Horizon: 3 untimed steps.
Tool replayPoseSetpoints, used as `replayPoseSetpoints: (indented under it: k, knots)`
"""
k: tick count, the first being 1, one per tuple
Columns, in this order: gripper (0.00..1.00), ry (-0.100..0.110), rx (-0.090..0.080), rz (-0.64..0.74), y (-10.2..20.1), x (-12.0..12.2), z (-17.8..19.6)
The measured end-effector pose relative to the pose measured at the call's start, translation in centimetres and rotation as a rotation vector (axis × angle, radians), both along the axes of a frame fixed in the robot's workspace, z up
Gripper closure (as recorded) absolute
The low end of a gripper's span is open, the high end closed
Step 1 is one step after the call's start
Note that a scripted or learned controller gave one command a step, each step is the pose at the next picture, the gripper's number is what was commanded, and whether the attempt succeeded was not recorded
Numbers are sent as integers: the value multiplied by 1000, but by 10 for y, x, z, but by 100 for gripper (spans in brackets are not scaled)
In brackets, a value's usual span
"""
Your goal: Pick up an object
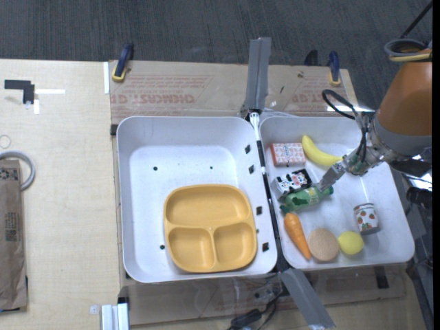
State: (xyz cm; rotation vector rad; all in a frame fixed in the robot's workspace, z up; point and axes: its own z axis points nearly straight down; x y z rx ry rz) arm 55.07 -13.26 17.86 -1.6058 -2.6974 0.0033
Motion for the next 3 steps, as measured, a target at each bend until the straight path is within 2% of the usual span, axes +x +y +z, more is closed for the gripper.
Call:
replayPoseSetpoints:
  k: [1, 2, 3]
  knots:
    - [0, -1, 0, 83, 18, 77, -16]
    - [0, -3, -1, 94, 18, 108, -40]
    - [0, -5, 3, 74, -3, 110, -83]
